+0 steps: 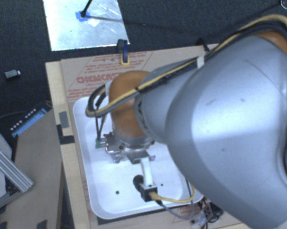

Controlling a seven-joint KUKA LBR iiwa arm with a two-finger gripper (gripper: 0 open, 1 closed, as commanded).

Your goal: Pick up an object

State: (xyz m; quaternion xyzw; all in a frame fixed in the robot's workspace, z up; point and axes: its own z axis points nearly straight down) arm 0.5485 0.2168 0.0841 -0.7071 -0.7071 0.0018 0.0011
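- Over the white bin (pixel 106 197) on the bench (pixel 39 169), the end effector (pixel 130 155) points straight down.
- Whether it is spread or pressed together cannot be told.
- The grey arm (pixel 230 125) hides any object beneath.

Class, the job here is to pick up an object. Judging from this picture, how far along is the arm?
Done: the arm is stretched over the white bin, with the gripper low above its floor. In hand: the approach or grasp. The arm hides what lies beneath, so I cannot tell whether anything is gripped. Left: lifting an object clear of the bin.
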